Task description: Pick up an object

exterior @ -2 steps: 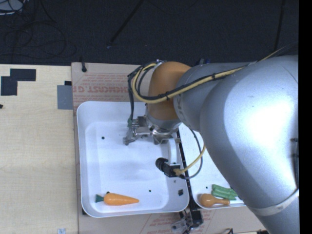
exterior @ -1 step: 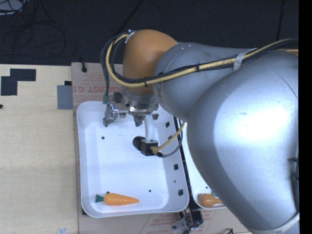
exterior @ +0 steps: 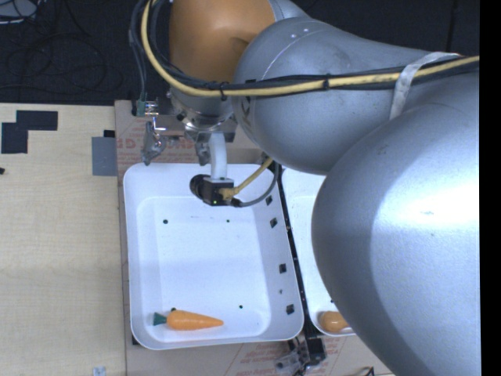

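One end effector (exterior: 185,142) over far rim of bin (exterior: 131,249), carrot (exterior: 194,320) well apart.

We can read no word, number or brand here. We do see faint reddish print on the brown cardboard (exterior: 258,356) that shows beneath the near edge of the white bin (exterior: 135,257), but it is too small and blurred for us to make out any letter.
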`<state>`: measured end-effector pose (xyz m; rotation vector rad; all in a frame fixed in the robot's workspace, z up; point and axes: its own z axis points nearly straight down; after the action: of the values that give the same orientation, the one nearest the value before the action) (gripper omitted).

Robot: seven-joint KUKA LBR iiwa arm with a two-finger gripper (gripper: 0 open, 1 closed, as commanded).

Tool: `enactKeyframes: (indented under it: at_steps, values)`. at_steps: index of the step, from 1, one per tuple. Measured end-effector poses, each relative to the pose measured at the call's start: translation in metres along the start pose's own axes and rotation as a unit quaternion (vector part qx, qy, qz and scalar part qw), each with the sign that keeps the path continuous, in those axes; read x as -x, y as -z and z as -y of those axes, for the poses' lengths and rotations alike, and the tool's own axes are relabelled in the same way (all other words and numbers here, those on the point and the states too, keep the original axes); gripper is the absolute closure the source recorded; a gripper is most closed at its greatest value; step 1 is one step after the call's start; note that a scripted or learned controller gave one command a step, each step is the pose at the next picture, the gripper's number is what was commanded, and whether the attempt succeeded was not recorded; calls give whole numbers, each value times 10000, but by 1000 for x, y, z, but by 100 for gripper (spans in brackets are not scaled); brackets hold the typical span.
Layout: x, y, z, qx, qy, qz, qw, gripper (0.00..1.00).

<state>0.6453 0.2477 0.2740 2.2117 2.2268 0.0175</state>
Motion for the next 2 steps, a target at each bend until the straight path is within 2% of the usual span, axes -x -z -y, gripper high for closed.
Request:
enactKeyframes:
  at_steps: [1,2]
  values:
    - [3,1,2,-74,9,44,10000,100]
    - [5,16,9,-61,-20,31,10000,100]
